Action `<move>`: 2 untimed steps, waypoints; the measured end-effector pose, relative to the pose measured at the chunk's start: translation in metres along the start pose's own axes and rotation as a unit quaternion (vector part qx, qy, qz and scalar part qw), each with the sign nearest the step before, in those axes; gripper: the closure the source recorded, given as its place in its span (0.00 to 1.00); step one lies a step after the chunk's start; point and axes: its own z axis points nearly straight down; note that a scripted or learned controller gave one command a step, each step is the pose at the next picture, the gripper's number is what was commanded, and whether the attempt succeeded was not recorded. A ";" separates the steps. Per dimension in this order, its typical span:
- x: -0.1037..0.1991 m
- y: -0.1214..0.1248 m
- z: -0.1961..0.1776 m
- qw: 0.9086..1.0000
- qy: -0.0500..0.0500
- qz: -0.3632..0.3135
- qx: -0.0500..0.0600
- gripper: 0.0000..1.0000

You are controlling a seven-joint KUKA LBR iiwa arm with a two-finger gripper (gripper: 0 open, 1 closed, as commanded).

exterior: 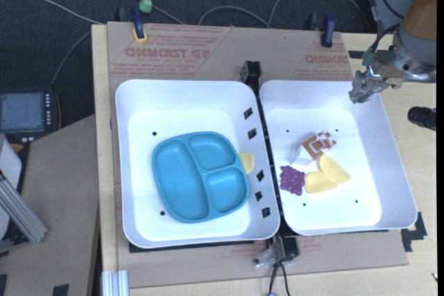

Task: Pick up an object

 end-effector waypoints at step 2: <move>0.060 -0.002 -0.047 1.000 0.002 -0.002 0.005 1.00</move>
